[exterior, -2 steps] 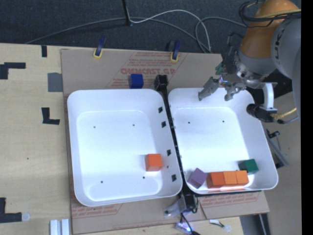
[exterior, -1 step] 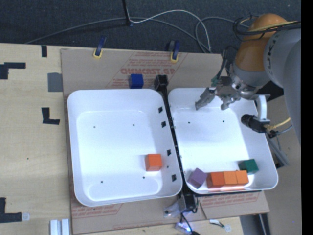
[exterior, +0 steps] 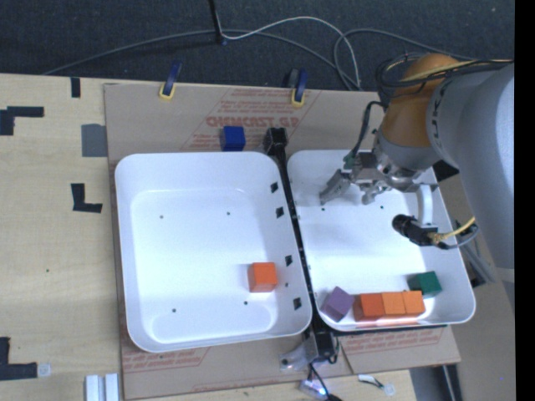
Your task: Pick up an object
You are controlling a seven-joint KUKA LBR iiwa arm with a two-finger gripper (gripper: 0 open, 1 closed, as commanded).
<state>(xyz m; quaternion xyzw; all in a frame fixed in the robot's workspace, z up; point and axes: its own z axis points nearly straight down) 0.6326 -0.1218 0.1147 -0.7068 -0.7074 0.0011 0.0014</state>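
cardboard over a wooden bench carries two white bins side by side. the gripper hangs over the far part of the right bin, its two fingers spread apart and holding nothing; it probably sits just above the floor, though the slant makes height hard to judge. the nearest targets lie toward the near rim: a purple block, an orange bar lying along that rim, and a green block. an orange cube sits in the left bin.
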